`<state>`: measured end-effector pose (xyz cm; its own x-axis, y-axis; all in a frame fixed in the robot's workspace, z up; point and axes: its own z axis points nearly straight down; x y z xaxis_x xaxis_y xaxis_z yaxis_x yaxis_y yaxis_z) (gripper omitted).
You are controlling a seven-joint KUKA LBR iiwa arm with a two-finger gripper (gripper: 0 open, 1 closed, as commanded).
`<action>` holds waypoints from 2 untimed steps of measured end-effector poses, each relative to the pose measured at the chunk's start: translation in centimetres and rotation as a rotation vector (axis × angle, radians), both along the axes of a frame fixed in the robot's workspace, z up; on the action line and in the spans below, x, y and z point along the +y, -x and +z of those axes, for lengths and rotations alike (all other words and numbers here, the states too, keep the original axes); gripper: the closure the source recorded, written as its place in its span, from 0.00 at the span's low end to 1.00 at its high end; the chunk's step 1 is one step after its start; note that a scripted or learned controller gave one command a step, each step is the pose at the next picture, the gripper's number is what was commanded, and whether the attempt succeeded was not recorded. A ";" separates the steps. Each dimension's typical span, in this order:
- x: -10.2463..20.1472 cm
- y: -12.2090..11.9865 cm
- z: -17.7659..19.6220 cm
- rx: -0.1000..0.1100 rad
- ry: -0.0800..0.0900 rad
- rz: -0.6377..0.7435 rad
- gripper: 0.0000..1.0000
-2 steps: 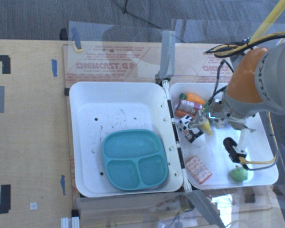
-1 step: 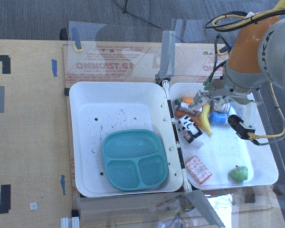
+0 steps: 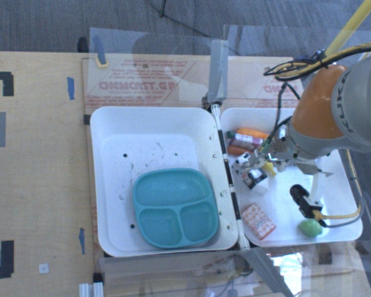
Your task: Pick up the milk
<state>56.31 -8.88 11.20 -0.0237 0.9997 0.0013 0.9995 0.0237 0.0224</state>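
A small white carton with a red pattern [image 3: 258,220], which looks like the milk, lies flat near the front left of the right bin [image 3: 340,184]. My gripper [image 3: 255,164] is low over the left middle of that bin, behind the carton and apart from it. A small white-and-black thing [image 3: 253,177] sits right under the gripper's tip. The wrist and arm hide the middle of the bin.
An orange piece [image 3: 252,132] and a brown one [image 3: 240,146] lie at the back left of the right bin. A green ball-like thing [image 3: 309,228] rests at its front right. The left bin [image 3: 111,129] holds a teal compartment tray [image 3: 175,208].
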 end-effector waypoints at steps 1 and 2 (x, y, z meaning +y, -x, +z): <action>0.0 -0.3 1.3 -0.008 -0.001 0.000 1.00; -2.1 -3.2 -1.4 0.024 -0.005 -0.694 1.00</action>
